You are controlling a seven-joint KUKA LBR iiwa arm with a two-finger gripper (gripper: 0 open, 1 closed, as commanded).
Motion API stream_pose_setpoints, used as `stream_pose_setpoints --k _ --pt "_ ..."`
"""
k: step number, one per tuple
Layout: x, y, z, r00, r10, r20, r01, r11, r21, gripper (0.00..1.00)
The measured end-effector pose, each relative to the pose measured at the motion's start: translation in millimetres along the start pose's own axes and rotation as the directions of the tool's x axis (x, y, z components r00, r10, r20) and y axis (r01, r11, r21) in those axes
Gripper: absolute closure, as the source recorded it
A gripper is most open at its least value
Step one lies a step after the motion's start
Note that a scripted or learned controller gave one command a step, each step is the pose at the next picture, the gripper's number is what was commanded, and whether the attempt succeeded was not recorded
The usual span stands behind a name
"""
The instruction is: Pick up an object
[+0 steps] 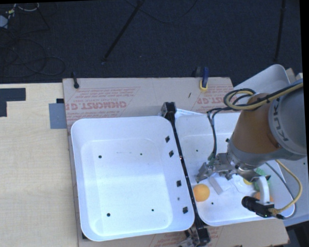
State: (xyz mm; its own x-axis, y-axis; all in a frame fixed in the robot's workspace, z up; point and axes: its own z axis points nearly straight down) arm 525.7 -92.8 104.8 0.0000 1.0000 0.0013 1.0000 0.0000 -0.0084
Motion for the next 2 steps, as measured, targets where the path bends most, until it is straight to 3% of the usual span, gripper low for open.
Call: stream_pose_setpoints --k 1,2 --pt "7 37 19 1.0 -0.001 0.001 0.001 1.0 -0.006 0.0" --pt "-13 55 17 1.0 0.0 0.001 0.0 1.0 -0.007 0.0"
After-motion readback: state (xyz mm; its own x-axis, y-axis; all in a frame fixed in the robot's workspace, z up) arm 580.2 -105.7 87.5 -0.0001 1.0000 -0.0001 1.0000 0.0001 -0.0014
